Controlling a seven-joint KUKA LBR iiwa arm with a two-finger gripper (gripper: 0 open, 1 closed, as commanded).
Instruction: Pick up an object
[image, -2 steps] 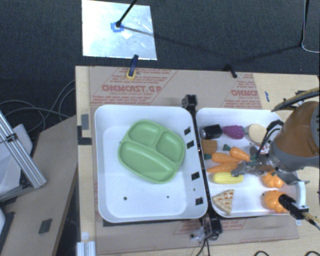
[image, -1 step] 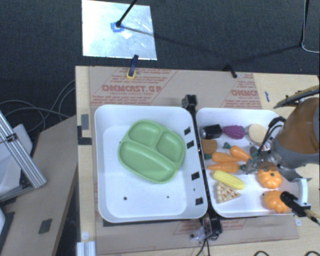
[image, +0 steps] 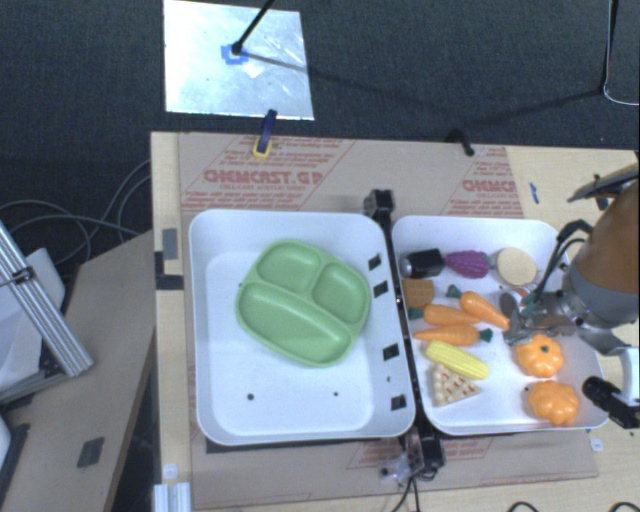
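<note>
While the arm leans in from the right, your gripper (image: 522, 325) sits low in the right bin (image: 535, 418), among the toy food.
Its tip lies between the carrot (image: 484, 309) and the upper pumpkin (image: 541, 357), likely its target; whether it's spread or pinching, you cannot tell; the green plate (image: 302, 301) lies apart in the left bin (image: 215, 330), leaving the clutter on one side.

Red mirrored lettering, seemingly "CHEMCAST GP", is printed on the brown sheet (image: 300, 170) covering the desk, repeated and partly legible near its right side.
</note>
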